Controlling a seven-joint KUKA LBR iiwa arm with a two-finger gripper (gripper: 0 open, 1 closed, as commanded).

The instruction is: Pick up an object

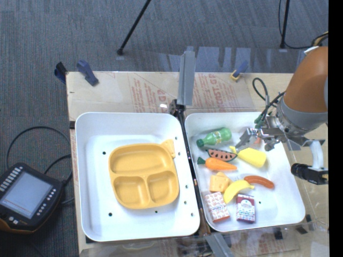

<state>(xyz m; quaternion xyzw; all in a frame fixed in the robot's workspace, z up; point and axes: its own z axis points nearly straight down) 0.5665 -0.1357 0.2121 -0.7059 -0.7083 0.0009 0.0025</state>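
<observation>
The right bin [293, 197] holds several toy foods: a green bottle [214, 137], a watermelon slice [221, 155], a carrot [221, 165], a yellow wedge [253, 157], a red sausage [259, 182], a banana [237, 190], an orange block [218, 182] and two small cartons [216, 206] [246, 207]. My gripper [256, 140] hangs over the upper part of this bin, just above the yellow wedge. Its fingers are spread open, with nothing between them.
The left bin [91, 143] holds a yellow divided tray [143, 174]. A grey upright post [186, 82] stands behind the gap between the bins. A teach pendant [24, 194] lies on the floor to the left. Blue clamps [86, 72] sit at the bench's back edge.
</observation>
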